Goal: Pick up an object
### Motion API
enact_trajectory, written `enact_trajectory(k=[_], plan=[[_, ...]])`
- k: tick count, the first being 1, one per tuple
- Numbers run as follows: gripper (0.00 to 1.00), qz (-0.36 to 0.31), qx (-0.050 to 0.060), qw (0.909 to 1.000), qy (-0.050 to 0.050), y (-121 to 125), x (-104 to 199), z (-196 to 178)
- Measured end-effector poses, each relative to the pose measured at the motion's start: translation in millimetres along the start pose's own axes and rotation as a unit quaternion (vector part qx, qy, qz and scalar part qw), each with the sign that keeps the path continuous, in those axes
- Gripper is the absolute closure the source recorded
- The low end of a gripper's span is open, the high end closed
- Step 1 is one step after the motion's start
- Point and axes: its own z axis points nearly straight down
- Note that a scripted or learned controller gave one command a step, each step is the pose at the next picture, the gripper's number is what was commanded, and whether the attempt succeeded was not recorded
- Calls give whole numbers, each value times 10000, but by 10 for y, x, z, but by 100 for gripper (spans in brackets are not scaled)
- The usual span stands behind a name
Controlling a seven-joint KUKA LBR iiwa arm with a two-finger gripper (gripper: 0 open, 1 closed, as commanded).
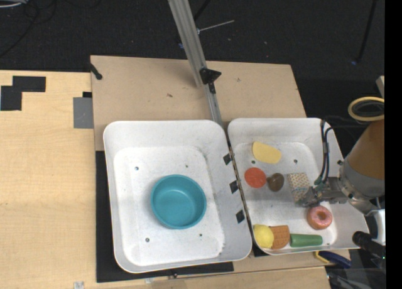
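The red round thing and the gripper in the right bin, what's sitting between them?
In the camera view, a small brown object lies right beside the red round object, then a speckled block next to the gripper.

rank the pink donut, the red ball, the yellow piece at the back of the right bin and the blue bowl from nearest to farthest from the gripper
From the gripper in the right bin:
1. Pink donut, just in front of it.
2. Red ball, toward the bin's middle.
3. Yellow piece, at the back of the bin.
4. Blue bowl, over in the left bin.
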Motion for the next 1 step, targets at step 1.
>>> enact_trajectory(k=[1], plan=[[100, -1, 55, 10000, 13, 0, 76, -455]])
